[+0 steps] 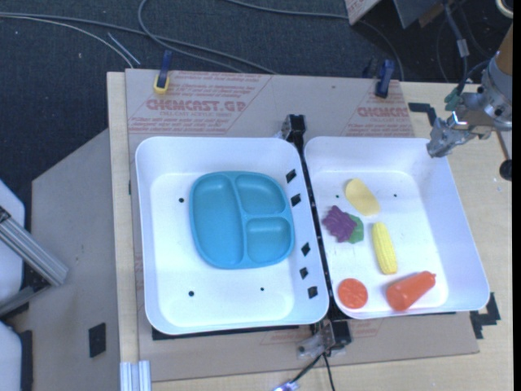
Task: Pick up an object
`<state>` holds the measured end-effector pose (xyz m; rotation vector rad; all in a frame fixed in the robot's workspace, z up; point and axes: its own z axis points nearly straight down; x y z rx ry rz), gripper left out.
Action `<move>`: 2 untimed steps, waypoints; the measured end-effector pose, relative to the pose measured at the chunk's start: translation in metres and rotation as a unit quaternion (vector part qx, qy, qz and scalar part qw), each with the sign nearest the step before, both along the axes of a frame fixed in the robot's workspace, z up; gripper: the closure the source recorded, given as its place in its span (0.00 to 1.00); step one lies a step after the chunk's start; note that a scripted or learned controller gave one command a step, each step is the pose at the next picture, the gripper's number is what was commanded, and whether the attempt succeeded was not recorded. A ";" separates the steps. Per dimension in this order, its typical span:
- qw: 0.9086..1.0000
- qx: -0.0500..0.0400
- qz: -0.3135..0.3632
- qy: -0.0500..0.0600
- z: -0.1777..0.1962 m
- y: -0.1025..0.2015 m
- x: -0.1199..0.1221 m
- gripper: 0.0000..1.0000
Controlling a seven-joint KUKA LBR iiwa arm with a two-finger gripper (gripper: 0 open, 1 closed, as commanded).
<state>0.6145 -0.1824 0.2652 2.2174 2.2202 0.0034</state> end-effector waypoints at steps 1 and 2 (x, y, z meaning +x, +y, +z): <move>1.000 0.002 0.003 0.003 -0.005 0.062 0.010 1.00; 1.000 0.001 0.003 0.002 0.001 0.117 0.012 1.00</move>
